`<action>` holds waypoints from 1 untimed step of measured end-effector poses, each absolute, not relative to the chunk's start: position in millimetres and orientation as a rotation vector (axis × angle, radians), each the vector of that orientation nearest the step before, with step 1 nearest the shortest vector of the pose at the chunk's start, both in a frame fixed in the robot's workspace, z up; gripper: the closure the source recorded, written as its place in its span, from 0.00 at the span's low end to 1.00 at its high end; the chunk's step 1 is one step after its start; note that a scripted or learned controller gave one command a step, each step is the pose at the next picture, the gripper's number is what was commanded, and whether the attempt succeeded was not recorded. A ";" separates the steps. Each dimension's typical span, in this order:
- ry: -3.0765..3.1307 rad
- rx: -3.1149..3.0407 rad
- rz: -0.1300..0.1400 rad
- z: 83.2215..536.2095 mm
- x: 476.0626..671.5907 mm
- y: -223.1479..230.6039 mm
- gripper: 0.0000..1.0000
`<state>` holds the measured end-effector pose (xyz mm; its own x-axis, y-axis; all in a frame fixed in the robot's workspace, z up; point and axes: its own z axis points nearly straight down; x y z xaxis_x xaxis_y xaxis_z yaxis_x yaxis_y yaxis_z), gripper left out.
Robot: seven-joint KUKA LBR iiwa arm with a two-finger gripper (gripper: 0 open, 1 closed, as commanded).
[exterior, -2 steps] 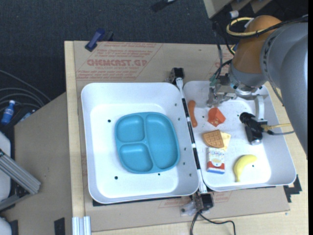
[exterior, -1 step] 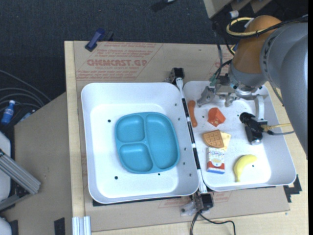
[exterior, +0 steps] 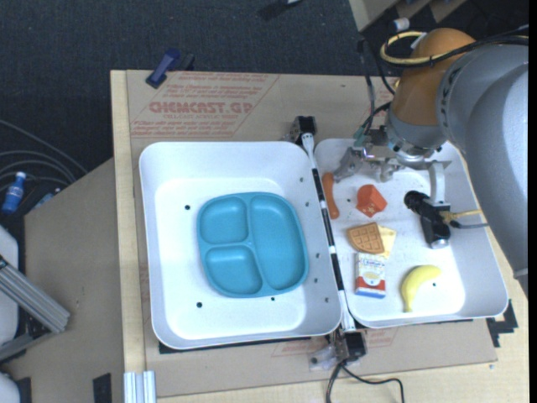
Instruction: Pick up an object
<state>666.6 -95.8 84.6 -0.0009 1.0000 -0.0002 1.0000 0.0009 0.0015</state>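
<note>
Gripper: I see its fingers spread, empty, at the right bin's far end.
Nearest object: orange-red toy, just beside it, near the waffle.
Writing: "CHEMCAST GP" on the tabletop.

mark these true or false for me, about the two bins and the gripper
1. The blue divided plate lies in the view's left bin. True.
2. The banana lies on the blue divided plate. False: it lies in the right bin, towards its near right corner.
3. A small carton lies to the left of the banana in the same bin. True.
4. The gripper is above the left bin. False: it is over the far end of the right bin, just behind the red toy food piece.
</note>
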 end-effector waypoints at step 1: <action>2.220 2.217 0.004 95.4 667.5 -95.5 1.00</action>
